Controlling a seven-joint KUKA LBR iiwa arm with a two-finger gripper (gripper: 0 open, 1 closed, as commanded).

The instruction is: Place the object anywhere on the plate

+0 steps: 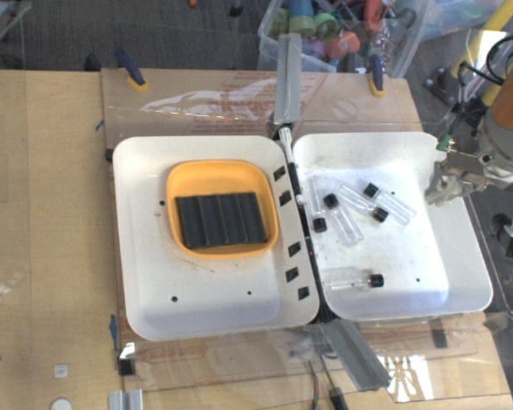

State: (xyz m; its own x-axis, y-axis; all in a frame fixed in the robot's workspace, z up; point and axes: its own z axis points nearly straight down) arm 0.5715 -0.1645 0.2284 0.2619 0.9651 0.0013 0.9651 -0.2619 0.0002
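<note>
well left of fingers point(438, 188): vials point(359, 207).

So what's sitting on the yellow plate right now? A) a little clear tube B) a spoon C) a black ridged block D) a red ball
C: a black ridged block lies flat in the middle of the yellow plate in the left bin, while the little clear tubes with black caps all lie in the right bin.
</note>
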